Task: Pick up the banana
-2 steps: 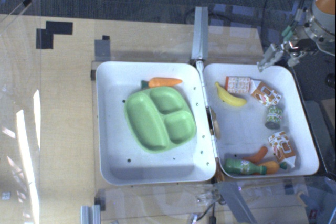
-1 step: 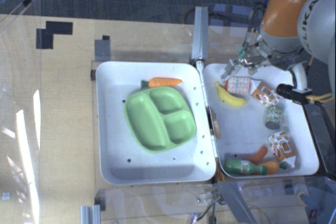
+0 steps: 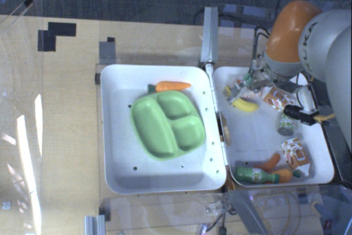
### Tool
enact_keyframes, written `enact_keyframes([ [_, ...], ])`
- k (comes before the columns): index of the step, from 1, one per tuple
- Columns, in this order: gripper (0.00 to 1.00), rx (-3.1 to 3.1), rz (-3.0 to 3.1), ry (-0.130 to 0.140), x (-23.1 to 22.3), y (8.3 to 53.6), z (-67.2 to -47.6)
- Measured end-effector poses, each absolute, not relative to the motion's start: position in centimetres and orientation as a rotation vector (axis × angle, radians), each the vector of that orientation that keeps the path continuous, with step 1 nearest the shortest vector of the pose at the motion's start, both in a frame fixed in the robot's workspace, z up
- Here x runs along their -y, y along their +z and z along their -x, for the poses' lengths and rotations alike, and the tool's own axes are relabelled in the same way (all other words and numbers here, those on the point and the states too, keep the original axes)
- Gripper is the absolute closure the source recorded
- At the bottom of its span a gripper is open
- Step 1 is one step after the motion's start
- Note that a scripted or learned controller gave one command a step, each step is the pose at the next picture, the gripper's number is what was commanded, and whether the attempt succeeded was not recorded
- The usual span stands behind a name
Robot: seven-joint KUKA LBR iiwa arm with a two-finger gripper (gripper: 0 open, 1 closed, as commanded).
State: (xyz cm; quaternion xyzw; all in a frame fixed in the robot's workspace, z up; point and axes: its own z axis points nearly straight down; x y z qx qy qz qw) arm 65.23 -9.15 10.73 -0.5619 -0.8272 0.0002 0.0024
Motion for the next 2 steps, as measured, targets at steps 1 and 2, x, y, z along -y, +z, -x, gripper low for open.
enact_keyframes([
  [1,0.00,2.625,1.711,0.006,9.6,10.2,-65.8],
  [2,1.00,2.629,1.712,0.007,9.8,11.4,-66.0],
])
